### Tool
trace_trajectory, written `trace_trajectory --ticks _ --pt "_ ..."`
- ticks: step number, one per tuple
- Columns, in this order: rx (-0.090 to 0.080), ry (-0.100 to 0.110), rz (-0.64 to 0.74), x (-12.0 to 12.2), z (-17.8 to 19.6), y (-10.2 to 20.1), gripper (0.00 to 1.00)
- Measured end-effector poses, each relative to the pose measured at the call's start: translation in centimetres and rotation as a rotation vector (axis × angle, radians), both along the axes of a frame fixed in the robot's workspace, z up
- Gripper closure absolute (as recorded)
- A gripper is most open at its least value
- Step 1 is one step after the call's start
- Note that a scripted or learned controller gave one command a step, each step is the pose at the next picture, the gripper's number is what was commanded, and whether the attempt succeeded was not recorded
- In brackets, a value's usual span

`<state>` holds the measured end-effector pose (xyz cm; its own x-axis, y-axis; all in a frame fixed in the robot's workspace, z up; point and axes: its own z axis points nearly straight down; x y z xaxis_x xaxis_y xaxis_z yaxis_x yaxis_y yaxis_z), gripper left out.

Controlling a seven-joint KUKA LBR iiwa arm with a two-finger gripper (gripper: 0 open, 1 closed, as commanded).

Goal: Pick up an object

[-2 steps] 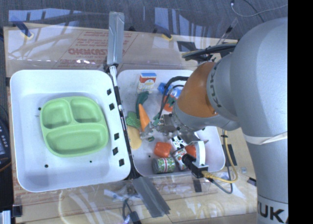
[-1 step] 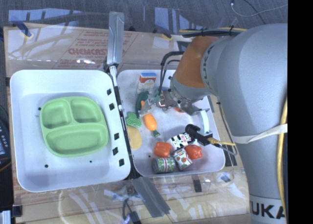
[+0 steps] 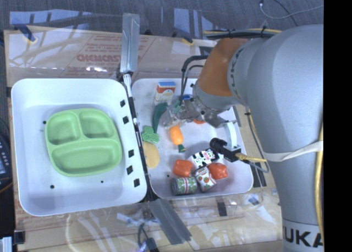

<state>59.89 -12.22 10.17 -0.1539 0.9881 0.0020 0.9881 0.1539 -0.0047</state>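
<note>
From the camera view, the grey arm with the orange band reaches in from the right and hangs low over the right shallow white plastic bin (image 3: 237, 187), its two-finger gripper (image 3: 184, 114) down in that bin's far half. Whether anything sits between the fingers I cannot tell; the wrist hides them.

The step looks like the descent onto a target, not yet a lift. Nearest candidates are the small orange carrot-shaped toy (image 3: 176, 135) just beside the gripper toward the bin's middle, the dark green pepper-like piece (image 3: 159, 114) near the left wall, and the small white carton with an orange label (image 3: 165, 90) at the far edge.

The next move calls for a straight, centred close. The near edge is crowded with a green-labelled can (image 3: 183, 185) and red toys (image 3: 183, 168), while the bin's middle offers open floor. The left bin (image 3: 33, 190) carries a light green divided plastic tray (image 3: 82, 141), well apart.
</note>
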Motion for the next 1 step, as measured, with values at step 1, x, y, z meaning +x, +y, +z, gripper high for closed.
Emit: trace_trajectory --ticks 1 --pt "-0.001 -0.007 0.088 5.54 9.23 3.65 1.00"
